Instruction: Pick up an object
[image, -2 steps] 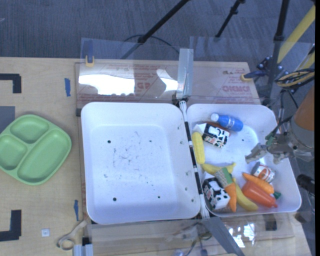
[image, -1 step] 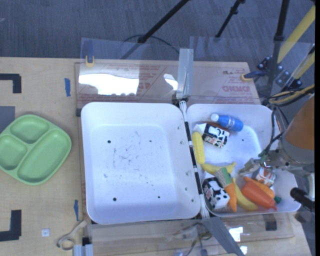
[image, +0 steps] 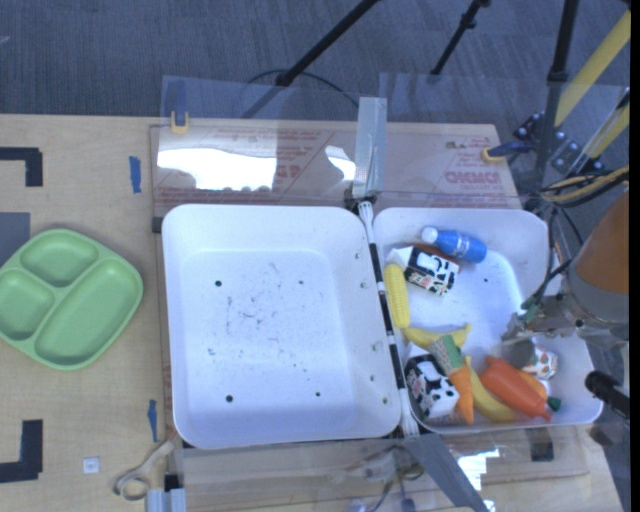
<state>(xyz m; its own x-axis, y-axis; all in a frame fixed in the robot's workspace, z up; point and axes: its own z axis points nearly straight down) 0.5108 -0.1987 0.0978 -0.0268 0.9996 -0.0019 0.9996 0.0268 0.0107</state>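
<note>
- In the right bin (image: 530, 238), every loose object I can see is gathered; the left bin (image: 200, 240) beside it shows me a scuffed white floor.
- At the far side of the right bin lies a blue bottle (image: 455, 244) with a white cap, on its side.
- Just nearer than the bottle I see a small black-and-white carton (image: 432, 270), tilted, and to its left a yellow corn cob (image: 397, 294) lying along the bin's left wall.
- Nearer still, a banana (image: 440, 336) curves across the middle, and another cow-patterned carton (image: 431, 387) sits in the near left corner.
- An orange carrot (image: 461, 383) with a green top lies against that carton; a second yellow piece (image: 488, 402) lies just right of it, touching.
- A larger orange carrot (image: 515, 388) lies at the near right, and a small white and orange item (image: 541, 362) that I cannot name rests just beyond it.
- The gripper (image: 540, 322) comes in from the right, low over the right side of that bin, just far of the larger carrot; I cannot tell from here how its jaws stand or whether anything is in them.
- On the bench (image: 90, 420) well to the left sits a green divided plate (image: 68, 297).
</note>
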